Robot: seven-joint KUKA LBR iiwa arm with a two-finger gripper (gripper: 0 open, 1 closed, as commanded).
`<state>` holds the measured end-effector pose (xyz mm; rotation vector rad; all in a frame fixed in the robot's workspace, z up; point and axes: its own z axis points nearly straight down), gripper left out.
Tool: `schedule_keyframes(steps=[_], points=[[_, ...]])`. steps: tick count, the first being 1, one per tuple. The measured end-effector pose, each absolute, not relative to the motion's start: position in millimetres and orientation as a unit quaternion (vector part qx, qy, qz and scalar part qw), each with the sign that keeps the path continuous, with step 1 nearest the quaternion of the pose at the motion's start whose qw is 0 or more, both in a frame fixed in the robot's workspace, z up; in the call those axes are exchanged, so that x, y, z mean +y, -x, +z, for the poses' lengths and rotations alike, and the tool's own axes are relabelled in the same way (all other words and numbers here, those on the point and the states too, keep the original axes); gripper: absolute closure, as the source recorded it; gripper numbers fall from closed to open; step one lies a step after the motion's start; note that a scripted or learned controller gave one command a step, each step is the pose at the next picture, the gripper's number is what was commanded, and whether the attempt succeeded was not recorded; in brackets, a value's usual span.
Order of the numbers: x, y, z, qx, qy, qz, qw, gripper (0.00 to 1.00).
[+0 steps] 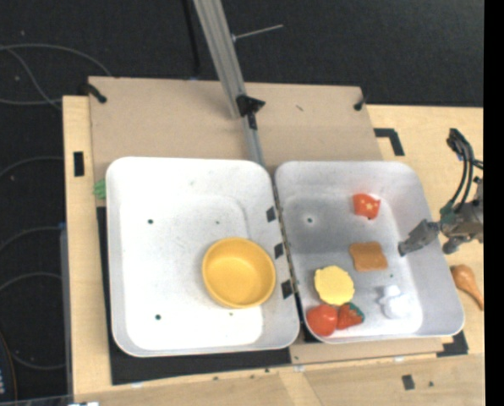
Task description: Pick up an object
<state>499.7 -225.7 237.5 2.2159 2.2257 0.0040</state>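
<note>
The right bin [320, 193] holds a small red tomato-like piece [366, 205], a brown toast-like square [369, 256], a yellow ruffled disc [334, 285], a red strawberry-like piece with green leaves [331, 318] and a small white object [392, 301]. A yellow bowl [238, 271] sits in the left bin [163, 201]. My gripper [417, 238] reaches in at the right bin's right rim, just right of the brown square. Nothing is seen between its fingers.
An orange object [466, 281] lies on the bench outside the right bin. A grey metal pole [222, 53] slants up from between the bins' far edges. Cables hang at the right near the wrist.
</note>
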Motion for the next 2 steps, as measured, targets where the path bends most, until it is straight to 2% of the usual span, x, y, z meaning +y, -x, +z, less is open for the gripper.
schedule_keyframes(steps=[1,2], points=[[-226,-499.7,237,0.708,-0.706,0.0013,0.001,0.0],[-227,-497.1,175,0.707,-0.707,-0.0021,-0.002,0.0]])
